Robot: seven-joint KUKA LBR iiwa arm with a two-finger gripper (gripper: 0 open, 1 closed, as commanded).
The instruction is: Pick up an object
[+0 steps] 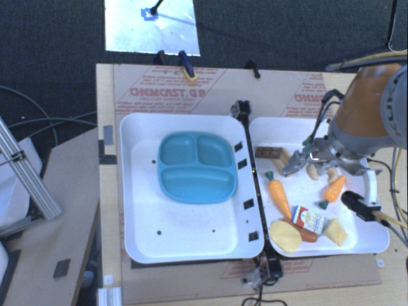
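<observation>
Toys crowd the right bin (382, 238) around the gripper (298, 163): a brown block (269, 152) just to its left, a carrot (279, 198) below it, a second carrot (333, 189) to its right, with a small pale piece (313, 170) between. Further below lie a yellow round piece (286, 235), a red-and-white packet (308, 220) and a pale wedge (336, 232). Left, well apart, a blue divided plate (195, 167) sits in the left bin (137, 234). Desk (210, 85) lettering looks like "CHEMCAST GP". Whether the gripper is spread or pinching anything, I cannot tell.

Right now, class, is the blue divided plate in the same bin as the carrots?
No. The blue divided plate lies in the left bin; the carrots lie in the right bin.
</observation>
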